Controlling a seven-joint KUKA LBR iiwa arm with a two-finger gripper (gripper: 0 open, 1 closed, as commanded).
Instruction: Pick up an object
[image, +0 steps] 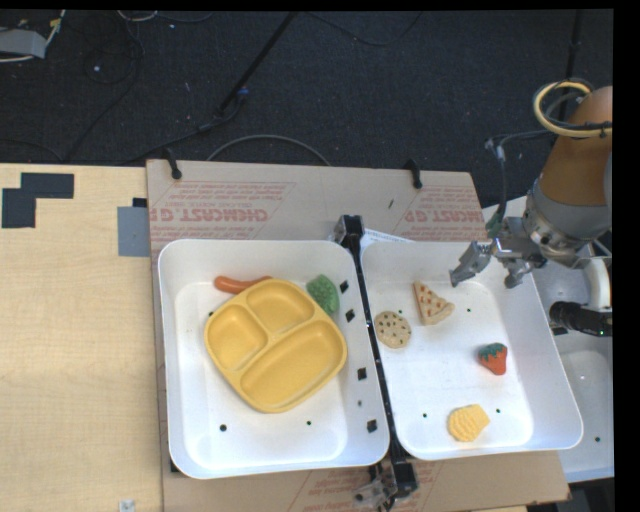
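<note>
My gripper hangs over the back right of the right bin, open, with nothing between its fingers. A pizza slice lies just left and in front of it. A round cookie rests near the bin's left wall. A red strawberry sits at mid right. A yellow ridged piece lies at the front of the bin.
The left bin holds a yellow divided plate, an orange carrot behind it and a green leafy piece at its back right. A black divider runs between the bins. Cardboard lies under both.
</note>
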